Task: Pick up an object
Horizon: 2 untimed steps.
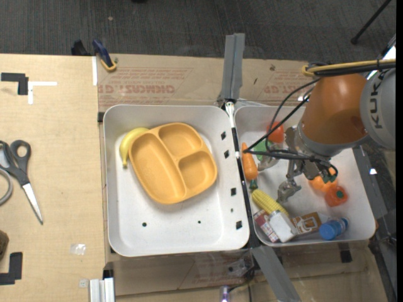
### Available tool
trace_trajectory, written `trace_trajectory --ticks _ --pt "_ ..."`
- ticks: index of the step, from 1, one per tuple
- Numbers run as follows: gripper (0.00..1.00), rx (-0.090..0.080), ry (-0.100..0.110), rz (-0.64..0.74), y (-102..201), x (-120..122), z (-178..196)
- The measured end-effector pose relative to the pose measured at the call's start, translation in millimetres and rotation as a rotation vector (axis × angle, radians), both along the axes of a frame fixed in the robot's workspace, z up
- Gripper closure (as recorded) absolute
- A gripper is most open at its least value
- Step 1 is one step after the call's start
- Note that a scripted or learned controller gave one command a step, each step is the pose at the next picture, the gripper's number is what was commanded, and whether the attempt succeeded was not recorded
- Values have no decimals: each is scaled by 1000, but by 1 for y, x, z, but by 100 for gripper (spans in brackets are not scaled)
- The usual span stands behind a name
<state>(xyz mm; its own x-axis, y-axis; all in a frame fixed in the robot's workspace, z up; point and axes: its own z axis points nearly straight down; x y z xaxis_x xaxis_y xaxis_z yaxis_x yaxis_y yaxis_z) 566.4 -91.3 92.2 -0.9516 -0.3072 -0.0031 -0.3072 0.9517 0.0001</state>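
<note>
Arm [340, 109] looms frame right, gripper [289, 190] low over right bin [362, 231] clutter beside corn [269, 202], likely lining up grab; jaws unclear, nothing visibly held.

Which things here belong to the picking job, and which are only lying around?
For the job:
gripper
right bin
corn cob
carrot
orange toy
blue-capped bottle
left bin
yellow divided plate
banana

Just lying about:
scissors
blue-handled clamp
</note>
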Motion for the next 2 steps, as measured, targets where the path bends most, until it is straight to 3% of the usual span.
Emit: trace_trajectory --ticks 1,2 --pt "0 0 1 -5 -12 -22 0" --pt "0 -1 -4 33 -71 35 20"
